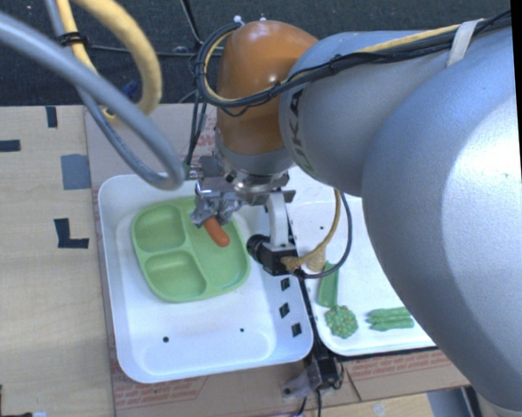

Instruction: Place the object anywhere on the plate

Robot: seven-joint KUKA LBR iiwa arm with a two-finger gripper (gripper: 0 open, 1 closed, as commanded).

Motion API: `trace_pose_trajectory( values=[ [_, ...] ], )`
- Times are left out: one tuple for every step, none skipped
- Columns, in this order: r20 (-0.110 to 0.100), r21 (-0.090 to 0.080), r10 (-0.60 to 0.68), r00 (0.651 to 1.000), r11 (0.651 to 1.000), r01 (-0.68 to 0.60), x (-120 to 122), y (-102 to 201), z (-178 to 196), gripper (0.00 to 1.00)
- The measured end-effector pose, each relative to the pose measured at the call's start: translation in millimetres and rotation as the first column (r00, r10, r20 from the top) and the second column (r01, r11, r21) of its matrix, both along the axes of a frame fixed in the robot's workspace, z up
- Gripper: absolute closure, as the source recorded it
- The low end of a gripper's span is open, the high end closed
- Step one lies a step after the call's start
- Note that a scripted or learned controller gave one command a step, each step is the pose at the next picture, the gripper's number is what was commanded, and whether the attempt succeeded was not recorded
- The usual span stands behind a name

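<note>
Looming nearest the lens: big grey robot arm [437,173] with orange band, sweeping in from the right and masking much of the right white bin [373,280].

Then left to right. Pale wooden counter [35,290], marked with dark tape. Shallow white plastic left bin [199,346], holding a green three-compartment plastic plate [180,262] toward its upper half, probably set there for easy reach. Over the plate's right edge, metal two-finger pincer [211,214], closed around the upper end of a small orange carrot-shaped toy [216,232]; toy hanging slantwise over the plate's right compartment, contact with the plate impossible to tell. Judged ready for release, since anywhere on the plate counts. Further right, green toy vegetables [342,320], lying in the right bin, apart from the job.
</note>
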State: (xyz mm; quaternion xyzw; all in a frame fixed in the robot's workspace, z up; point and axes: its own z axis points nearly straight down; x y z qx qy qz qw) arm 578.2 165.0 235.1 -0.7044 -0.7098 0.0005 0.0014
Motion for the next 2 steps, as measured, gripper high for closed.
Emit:
trace_pose_trajectory(
  values=[
    [0.000, -0.002, -0.002, 1.000, 1.000, 0.002, -13.3, 40.9, -1.7, 1.00],
    [0.000, -0.002, -0.005, 1.000, 1.000, 0.005, -12.7, 39.0, -1.6, 0.00]
  ],
)
